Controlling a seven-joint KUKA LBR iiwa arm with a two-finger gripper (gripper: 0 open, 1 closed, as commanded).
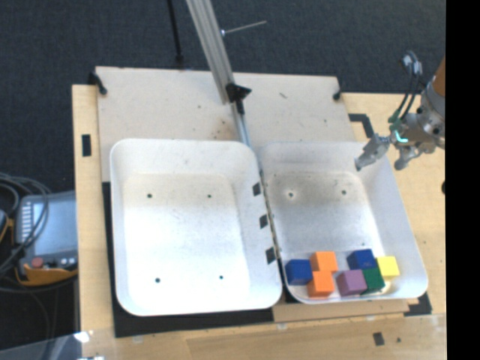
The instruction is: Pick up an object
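Coloured blocks huddle in the right bin's near corner, likely slid together | gripper hovers over the far rim, fingers spread, grasping nothing | well apart from them, nothing picked yet

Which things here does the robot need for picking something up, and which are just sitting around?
For the job:
- gripper, open, above the right bin's far right corner
- blue block
- second blue block
- orange blocks
- purple block
- green block
- yellow block
- right bin holding the blocks

Just lying about:
- left bin
- metal pole
- handheld controller
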